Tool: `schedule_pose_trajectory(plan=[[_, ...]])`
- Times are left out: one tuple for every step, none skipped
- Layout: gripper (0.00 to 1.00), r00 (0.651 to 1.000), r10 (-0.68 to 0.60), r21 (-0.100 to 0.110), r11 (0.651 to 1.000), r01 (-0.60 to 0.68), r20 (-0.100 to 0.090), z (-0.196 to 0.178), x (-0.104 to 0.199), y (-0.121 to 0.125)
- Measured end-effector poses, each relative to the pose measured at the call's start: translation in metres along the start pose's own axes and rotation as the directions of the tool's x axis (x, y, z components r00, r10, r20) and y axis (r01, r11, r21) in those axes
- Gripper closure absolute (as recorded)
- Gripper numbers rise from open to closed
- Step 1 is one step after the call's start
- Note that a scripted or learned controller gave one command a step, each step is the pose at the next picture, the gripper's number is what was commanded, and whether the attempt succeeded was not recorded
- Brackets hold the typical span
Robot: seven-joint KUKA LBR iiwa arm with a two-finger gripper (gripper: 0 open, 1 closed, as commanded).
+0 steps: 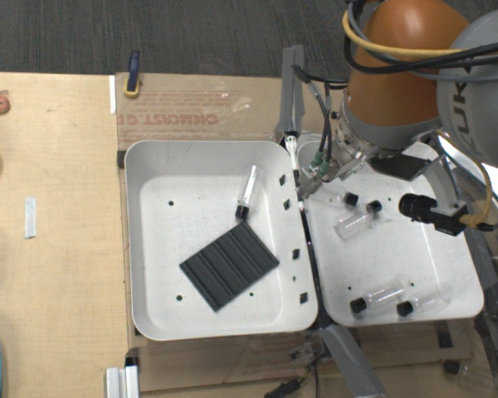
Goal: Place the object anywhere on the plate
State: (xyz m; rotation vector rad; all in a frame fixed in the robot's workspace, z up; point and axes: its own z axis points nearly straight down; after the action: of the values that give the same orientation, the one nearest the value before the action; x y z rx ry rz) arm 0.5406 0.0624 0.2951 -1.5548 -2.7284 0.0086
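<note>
Both bins, the left bin [149, 247] and the right bin [448, 280], look like smooth white plastic with a faint sheen. In the left bin, the ribbed plate [230, 265] is matt dark grey, and just above it lies a clear tube [246, 192] of glossy plastic with a black cap. Behind the left bin, the cardboard sheet [191, 114] is matt brown. The orange band [402, 48] above the right bin is glossy.

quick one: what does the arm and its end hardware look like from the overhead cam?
The arm has a grey shell, with a rounded orange band above the wrist. A yellow cable loops over the band, with thin dark wires below. Part of a dark letter marking shows on the grey. The gripper looks metallic with a green part.
</note>
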Motion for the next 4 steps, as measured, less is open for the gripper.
schedule_pose_trajectory(plan=[[1.0, 0.97, -0.242, -0.004, 0.97, 0.242, 0.0, -0.014, 0.059, -0.02], [1.0, 0.954, -0.299, -0.001, 0.954, 0.299, -0.002, 0.066, 0.081, -0.003], [1.0, 0.921, -0.391, -0.004, 0.921, 0.391, 0.001, 0.03, 0.11, 0.015], [1.0, 0.945, -0.326, -0.004, 0.945, 0.326, 0.001, 0.028, 0.056, 0.018]])
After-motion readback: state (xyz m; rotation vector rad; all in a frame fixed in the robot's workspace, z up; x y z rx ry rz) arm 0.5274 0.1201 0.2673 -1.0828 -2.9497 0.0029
